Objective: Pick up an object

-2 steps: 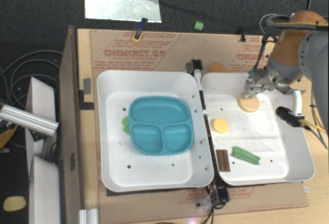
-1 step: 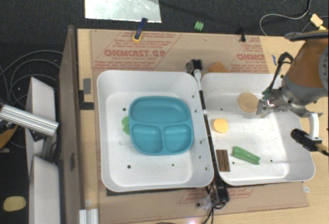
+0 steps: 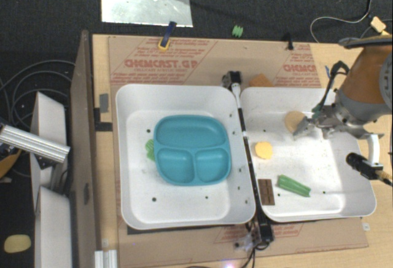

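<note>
Apparently the end effector (image 3: 305, 127) hangs in the right white bin (image 3: 356, 205), just beside a tan rounded toy-food piece (image 3: 294, 119); whether it is wide or narrow, I cannot tell. That piece looks light, stiff and smooth, best pinched across its middle

A robotics lab: two white bins (image 3: 184, 214) on a cardboard-covered bench (image 3: 202, 55), loose cables (image 3: 37, 79) at left, dark carpet (image 3: 55, 8) beyond.

yellow disc (image 3: 263, 150), green piece (image 3: 293, 185), right bin (image 3: 350, 205)
</note>
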Controlling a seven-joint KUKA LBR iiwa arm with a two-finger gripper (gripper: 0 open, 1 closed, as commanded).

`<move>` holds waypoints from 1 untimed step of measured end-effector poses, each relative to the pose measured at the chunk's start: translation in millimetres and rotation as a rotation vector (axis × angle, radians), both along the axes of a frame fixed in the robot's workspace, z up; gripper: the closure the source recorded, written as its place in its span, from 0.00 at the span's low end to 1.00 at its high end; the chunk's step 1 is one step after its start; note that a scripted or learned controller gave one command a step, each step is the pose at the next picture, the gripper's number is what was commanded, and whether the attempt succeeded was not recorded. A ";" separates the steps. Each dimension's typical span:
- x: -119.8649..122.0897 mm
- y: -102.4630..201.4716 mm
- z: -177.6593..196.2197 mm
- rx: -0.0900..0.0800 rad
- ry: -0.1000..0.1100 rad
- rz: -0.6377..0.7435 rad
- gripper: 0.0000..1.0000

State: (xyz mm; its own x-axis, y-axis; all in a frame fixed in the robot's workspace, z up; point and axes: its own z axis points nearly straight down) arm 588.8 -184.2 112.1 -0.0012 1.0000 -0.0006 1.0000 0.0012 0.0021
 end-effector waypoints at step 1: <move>54.9 34.0 -28.3 0.000 -0.003 0.007 0.00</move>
